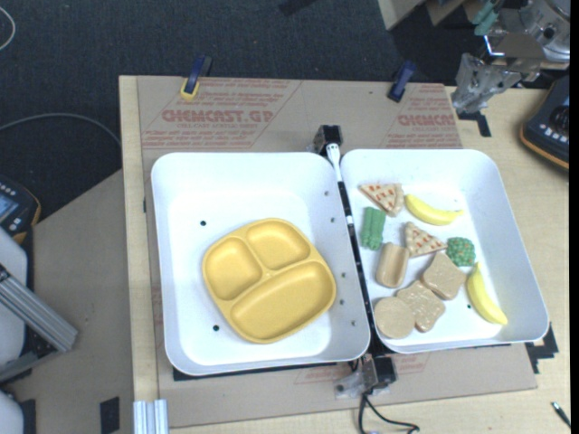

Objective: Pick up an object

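Brown board sheeting (271,111) printed with red lettering is covering the bench, and two shallow white bins are lying on it side by side, touching along a black hinge strip.

Camera view: the gripper (478,84) is hanging at the upper right, above the board and just beyond the far rim of the right bin (516,242). Whether the pincer is open or closed cannot be determined at this angle, and nothing is showing in its grasp.

Play-food items are lying loose in the right bin, all nearer the camera than the pincer. Closest below it are a yellow banana (432,210) and a pizza slice (384,195). Further down are lying a green pickle (372,227), a second pizza slice (421,240), a broccoli floret (460,250), a tan cylinder (392,264), three tan bread pieces (422,298) and a second banana (485,297) beside the right wall.

Well to the pincer's lower left, the left bin (176,242) is holding a yellow divided tray (268,279), resting flat.
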Motion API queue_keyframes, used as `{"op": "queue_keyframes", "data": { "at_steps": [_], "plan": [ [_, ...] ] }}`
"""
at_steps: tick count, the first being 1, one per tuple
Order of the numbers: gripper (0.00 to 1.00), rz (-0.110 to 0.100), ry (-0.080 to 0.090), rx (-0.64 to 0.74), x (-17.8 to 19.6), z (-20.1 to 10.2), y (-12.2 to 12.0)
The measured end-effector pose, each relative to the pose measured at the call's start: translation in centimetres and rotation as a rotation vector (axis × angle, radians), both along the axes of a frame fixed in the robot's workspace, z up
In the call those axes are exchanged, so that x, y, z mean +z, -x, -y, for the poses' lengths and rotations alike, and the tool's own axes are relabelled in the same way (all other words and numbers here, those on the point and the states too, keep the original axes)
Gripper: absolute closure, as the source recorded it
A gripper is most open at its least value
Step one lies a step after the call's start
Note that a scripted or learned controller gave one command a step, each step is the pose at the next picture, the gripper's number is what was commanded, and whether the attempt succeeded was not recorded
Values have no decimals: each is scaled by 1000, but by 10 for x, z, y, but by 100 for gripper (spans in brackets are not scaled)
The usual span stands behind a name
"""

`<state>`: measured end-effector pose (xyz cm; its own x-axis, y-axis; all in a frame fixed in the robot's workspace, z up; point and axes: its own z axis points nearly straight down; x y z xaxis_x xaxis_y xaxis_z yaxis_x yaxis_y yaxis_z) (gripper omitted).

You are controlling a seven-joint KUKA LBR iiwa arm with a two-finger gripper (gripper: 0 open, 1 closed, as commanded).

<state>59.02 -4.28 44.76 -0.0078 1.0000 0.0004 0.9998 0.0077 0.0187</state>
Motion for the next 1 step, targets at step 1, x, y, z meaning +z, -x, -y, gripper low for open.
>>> {"op": "queue_keyframes", "data": {
  "at_steps": [1],
  "plan": [
    [100,-26,-1,-11,-41,11,77]
  ]
}}
